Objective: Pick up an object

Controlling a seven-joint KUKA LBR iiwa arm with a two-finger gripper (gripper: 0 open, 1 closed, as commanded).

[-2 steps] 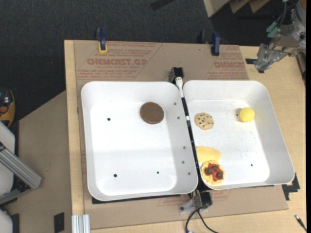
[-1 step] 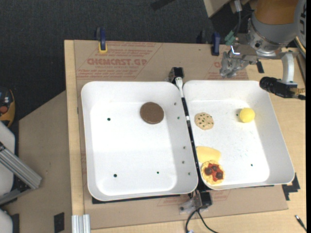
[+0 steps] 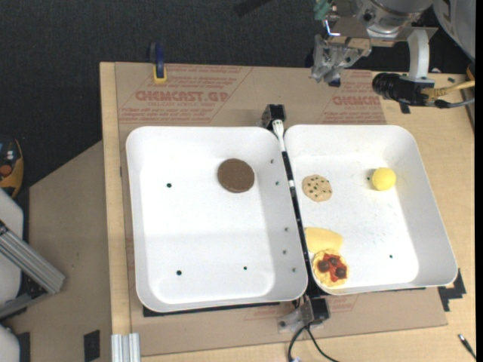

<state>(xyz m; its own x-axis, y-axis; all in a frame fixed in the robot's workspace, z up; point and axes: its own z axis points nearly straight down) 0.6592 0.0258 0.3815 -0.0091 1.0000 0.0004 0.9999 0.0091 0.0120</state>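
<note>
Claw [image 3: 330, 72] is hovering above the right bin's [image 3: 423, 202] far rim, carrying nothing; can't tell its state. Yellow ball [image 3: 383, 179] is sitting near that bin's far right corner: probably light, smooth, prone to rolling. Best gripping across its middle.

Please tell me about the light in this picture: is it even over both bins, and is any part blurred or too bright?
Camera view: light is uneven; the left bin has a greyer band across its middle and a brighter lower part, the right bin is evenly bright. The brown disc, cookie and yellow ball are sharp; the gripper looks slightly soft.
</note>
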